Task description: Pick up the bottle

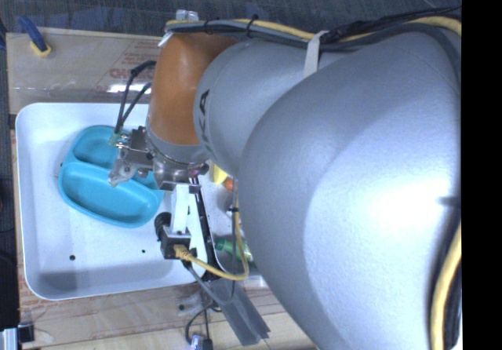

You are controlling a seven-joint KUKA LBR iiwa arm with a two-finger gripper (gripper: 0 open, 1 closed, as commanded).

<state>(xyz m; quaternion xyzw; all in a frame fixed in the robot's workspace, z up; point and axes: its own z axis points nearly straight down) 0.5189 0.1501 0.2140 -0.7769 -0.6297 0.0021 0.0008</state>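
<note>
My gripper [123, 168] hangs low over the left white bin [47, 262], right above a light blue rounded plastic object [98, 195] that lies in the bin's upper middle. The gripper's tip overlaps the top edge of that blue object; whether it touches is unclear. I cannot make out a distinct bottle shape. Small green [227, 247] and yellow-orange [223, 180] bits show beside the arm near the divide between the bins, mostly hidden. The large grey arm [337, 184] with its orange band [176, 89] covers the right bin.
The left bin's white floor shows below and left of the blue object, bounded by its raised rim. Cables [200, 262] hang from the wrist over the bin's lower right corner. A wooden bench edge [78, 58] runs behind the bin.
</note>
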